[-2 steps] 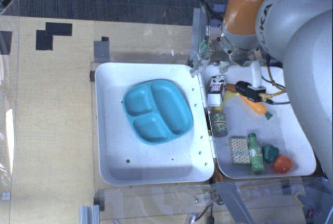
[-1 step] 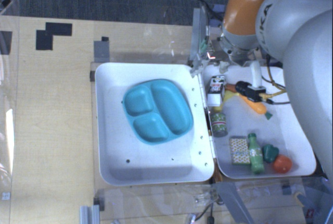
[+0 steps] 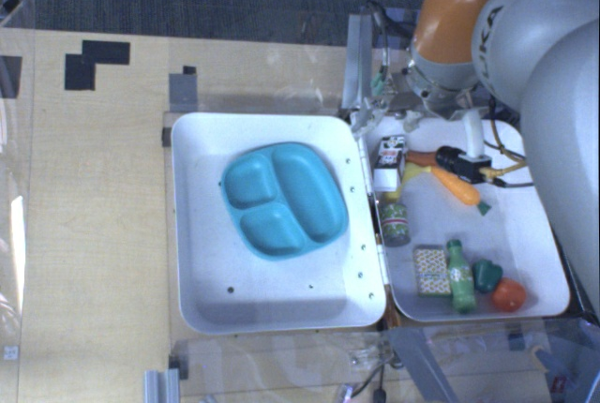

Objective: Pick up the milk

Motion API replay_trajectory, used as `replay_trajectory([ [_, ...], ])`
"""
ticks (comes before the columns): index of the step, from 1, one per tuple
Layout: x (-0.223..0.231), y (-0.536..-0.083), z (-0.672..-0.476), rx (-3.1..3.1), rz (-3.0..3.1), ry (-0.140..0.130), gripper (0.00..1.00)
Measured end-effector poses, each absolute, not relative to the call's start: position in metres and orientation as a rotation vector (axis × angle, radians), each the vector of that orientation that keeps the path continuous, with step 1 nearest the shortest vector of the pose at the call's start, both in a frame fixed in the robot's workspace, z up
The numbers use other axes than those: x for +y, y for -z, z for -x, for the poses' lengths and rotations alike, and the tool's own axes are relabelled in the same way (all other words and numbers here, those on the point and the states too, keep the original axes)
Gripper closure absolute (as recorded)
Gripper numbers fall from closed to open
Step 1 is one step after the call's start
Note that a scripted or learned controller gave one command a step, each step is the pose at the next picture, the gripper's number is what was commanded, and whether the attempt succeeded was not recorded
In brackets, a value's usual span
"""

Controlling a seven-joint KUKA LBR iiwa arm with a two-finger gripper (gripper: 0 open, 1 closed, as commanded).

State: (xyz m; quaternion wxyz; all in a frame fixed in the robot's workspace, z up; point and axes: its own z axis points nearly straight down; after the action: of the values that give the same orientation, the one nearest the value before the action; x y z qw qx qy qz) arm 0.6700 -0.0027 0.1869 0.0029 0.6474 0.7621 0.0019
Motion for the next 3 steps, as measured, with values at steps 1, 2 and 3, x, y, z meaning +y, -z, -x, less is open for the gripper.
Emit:
replay_trajectory([
  [1,-0.0026,-0.1869,-0.6700,2.390,-2.030,-0.006,0.00],
  [2,-0.0026,-0.1869,-0.6700,2.390,-2.030,-0.006,0.00],
  [3,-0.0026,-0.1869,-0.6700,2.390,-2.030,-0.006,0.00],
])
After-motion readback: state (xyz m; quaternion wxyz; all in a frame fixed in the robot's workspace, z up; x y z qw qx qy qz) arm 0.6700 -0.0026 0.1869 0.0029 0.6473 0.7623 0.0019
